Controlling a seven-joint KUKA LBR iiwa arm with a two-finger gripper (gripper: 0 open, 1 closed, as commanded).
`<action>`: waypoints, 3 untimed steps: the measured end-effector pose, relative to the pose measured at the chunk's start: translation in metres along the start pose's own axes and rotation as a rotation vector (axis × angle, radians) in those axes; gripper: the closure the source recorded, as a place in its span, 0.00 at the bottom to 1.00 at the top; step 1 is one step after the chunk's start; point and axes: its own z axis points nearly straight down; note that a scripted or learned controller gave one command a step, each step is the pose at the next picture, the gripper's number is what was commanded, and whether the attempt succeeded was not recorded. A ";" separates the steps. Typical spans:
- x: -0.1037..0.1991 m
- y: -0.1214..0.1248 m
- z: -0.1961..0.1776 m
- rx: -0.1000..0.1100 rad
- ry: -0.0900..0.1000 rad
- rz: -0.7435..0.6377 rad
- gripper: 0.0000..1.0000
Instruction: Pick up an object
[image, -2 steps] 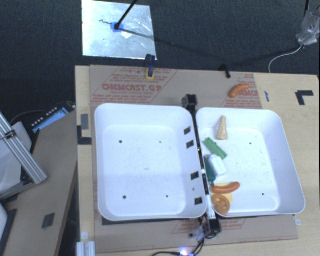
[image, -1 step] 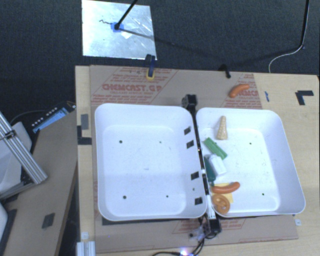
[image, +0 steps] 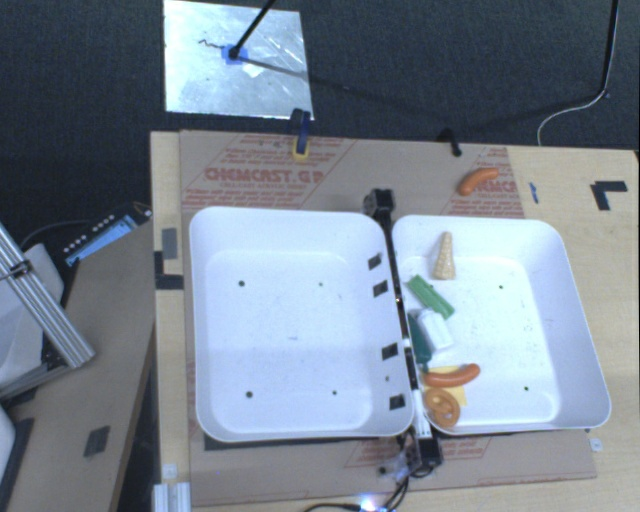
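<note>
White right bin holds cone, green block, sausage, orange slice; gripper's state I cannot tell.

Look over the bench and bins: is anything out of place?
Yes. One orange sausage-shaped toy lies on the brown board outside the right bin, beyond its far rim, while the other small toys cluster inside along that bin's left wall.
</note>
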 end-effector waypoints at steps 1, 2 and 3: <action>0.000 0.000 0.000 0.000 0.000 0.000 1.00; -0.001 -0.011 0.000 0.000 0.000 0.004 1.00; 0.000 -0.004 0.000 -0.001 -0.001 0.001 1.00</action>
